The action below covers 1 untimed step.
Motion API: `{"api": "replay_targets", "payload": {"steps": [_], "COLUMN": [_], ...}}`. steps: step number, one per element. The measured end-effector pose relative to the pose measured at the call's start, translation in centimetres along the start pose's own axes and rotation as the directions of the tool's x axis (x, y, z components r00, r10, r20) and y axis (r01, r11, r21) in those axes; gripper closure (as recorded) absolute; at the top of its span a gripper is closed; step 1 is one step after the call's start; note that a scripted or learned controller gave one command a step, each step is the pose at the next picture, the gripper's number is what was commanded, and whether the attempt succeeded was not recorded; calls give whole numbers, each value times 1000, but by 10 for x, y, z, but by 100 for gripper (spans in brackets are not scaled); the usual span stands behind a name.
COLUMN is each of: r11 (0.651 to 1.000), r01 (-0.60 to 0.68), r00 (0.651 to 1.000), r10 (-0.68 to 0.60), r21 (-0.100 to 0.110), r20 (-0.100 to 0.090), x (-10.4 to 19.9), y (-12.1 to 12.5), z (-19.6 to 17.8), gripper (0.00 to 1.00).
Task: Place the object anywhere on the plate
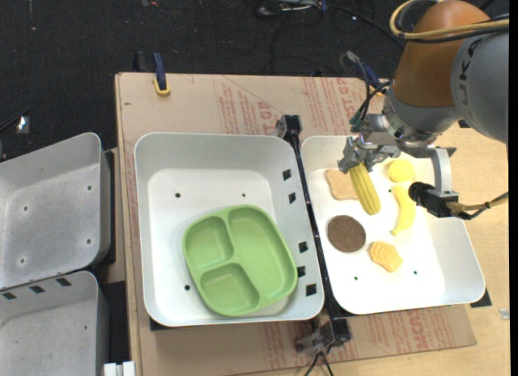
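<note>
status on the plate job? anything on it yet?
Nothing done yet: the green plate in the left bin holds no object. In hand: the gripper sits at the top end of the corn cob in the right bin; a grasp isn't confirmable. Left: lift, carry over, place.

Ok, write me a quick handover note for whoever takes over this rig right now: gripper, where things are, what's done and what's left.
Gripper: low over the far end of the right bin, at the top end of the corn cob; no firm hold is visible.
Right bin: corn cob, banana, lemon, brown round cookie, ridged yellow piece, tan slice.
Left bin: green divided plate, with nothing on it.
Done: no placement yet.
Left: lift one object, likely the corn, and set it on the plate.
</note>
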State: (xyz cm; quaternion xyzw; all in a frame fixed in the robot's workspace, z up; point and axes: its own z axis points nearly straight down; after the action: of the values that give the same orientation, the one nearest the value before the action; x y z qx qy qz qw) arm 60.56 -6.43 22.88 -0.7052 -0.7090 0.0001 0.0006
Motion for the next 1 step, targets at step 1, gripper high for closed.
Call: {"api": "replay_targets", "payload": {"steps": [1], "r11": [1000], "r01": [2], "r00": [1000], "r10": [-2], "r21": [0], "r20": [-1], "x": [52], "y": [-17], "z": [-5], "gripper": [100]}}
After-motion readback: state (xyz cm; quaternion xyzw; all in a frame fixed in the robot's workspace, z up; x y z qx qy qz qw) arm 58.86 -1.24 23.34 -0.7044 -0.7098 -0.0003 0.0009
